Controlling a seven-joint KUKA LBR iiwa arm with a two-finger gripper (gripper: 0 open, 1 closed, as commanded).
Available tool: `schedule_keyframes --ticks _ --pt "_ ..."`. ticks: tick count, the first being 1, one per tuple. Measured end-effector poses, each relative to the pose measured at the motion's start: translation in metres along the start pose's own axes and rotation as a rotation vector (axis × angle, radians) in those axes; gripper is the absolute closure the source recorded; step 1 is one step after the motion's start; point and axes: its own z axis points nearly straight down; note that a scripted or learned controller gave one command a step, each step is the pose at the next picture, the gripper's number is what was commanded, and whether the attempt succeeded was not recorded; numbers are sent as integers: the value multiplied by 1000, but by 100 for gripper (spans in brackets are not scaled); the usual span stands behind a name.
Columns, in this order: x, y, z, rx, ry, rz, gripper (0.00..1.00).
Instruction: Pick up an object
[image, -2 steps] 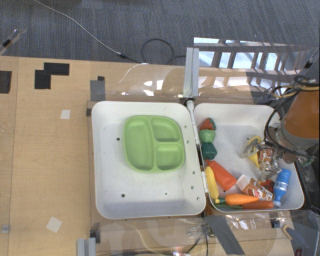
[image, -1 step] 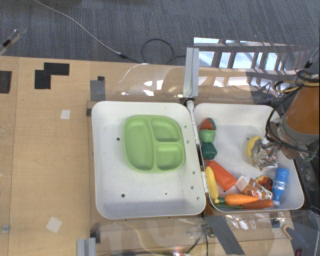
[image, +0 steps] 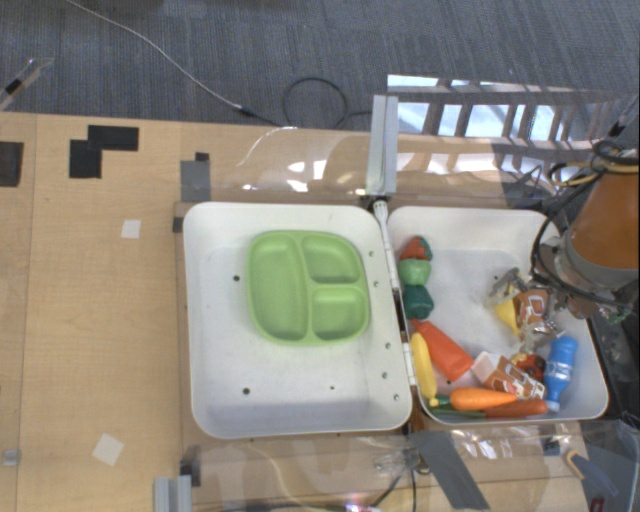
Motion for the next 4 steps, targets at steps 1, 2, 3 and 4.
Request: schedule_keyframes --ticks 1,2,3,4 --pt "7 28 13 -6 14 124 0" --pt "0 27 -1 3 -3 118 100" --pt "-6 -6 -78 -11 15 -193 100" --pt "-6 -5 -77 -14 16 -193 0"
